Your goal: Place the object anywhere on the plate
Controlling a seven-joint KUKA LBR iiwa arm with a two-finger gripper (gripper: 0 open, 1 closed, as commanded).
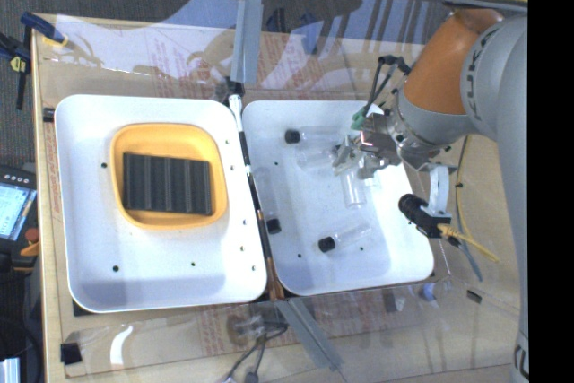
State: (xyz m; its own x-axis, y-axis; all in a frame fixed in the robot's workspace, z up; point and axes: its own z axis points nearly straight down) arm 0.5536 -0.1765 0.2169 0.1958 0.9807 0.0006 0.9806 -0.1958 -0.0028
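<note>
A yellow plate (165, 139) with a dark ridged centre lies in the left bin (81, 265). Several clear vials with black caps lie in the right bin (404, 260): one at the back left (292, 137), one at the front (327, 243), and a black cap (273, 226) by the left wall. Another clear vial (353, 190) lies in the middle of that bin. My gripper (357, 159) hangs low over the right bin's back half, just behind this clear vial. Whether it touches the vial is unclear.
The grey arm with its orange band (448, 58) reaches in over the right bin's back right corner. A black part with cables (421, 215) hangs by the right wall. A metal divider (244, 31) stands behind the bins.
</note>
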